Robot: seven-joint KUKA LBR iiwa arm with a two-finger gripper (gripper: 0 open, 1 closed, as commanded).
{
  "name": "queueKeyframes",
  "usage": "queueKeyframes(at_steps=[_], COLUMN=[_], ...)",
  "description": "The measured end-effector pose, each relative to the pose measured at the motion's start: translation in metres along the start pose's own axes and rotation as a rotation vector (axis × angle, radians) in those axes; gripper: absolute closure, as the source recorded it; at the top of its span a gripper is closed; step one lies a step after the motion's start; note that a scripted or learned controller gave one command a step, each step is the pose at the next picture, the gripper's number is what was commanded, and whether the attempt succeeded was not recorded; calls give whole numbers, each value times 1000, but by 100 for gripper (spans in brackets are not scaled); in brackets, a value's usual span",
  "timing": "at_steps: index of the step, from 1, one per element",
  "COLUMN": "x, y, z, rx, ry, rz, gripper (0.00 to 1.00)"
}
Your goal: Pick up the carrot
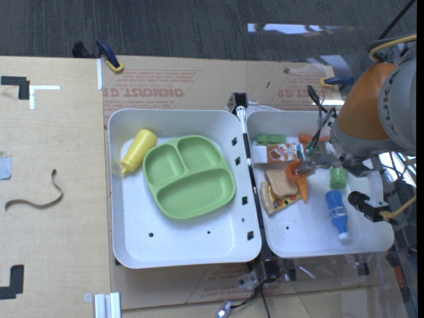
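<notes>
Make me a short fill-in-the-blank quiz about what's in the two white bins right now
1. The green divided plate lies in the ___ bin.
2. The bottle beside that plate is coloured ___.
3. The gripper hovers over the ___ bin, near the carrot.
4. The blue bottle lies in the same bin as the ___.

Missing words: left; yellow; right; carrot

The arm [381, 105] enters from the right, orange band uppermost. The gripper [306, 167] points down and leftward, low over the bench.
</notes>
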State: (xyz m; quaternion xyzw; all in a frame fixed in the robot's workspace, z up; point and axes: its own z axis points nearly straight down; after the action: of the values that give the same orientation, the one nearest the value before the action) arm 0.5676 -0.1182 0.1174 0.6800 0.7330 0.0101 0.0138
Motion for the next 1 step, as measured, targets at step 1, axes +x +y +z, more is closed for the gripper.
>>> queueKeyframes(at_steps=[1], x=[14], y=[-30], z=[11], rx=[-3], ry=[-8], rz=[-210], gripper=[100])
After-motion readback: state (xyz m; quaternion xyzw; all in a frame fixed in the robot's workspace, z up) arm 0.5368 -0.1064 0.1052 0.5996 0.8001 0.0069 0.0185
